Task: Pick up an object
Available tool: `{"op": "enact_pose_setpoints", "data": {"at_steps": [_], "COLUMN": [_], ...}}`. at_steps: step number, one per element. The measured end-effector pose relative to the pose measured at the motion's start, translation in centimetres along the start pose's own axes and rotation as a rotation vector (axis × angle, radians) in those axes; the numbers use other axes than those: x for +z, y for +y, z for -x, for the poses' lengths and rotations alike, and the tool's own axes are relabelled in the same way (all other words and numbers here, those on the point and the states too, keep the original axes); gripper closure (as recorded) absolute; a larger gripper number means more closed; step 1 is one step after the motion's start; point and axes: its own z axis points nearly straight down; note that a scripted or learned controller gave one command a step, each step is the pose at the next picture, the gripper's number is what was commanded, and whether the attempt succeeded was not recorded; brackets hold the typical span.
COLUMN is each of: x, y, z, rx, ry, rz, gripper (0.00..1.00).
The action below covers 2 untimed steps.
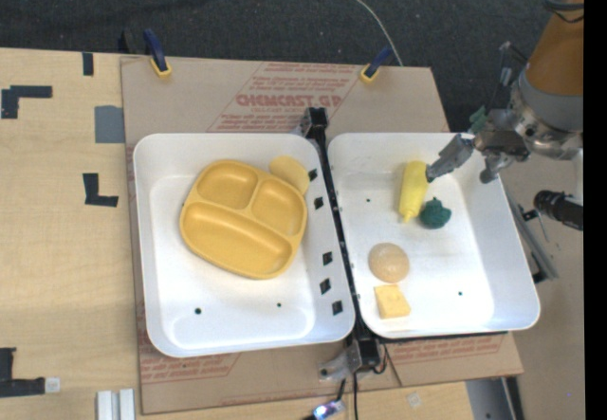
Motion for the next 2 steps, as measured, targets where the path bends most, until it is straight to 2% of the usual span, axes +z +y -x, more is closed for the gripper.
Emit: {"op": "enact_pose_setpoints", "data": {"at_steps": [1, 2], "x": [-0.7, 5.1], "y": [0.2, 0.6], "z": [0.0, 0.8], "rx": [-0.003, -0.002], "ry": [-0.002, -0.002], "rz": [0.012, 0.007], "gripper": [0.0, 0.0]}}
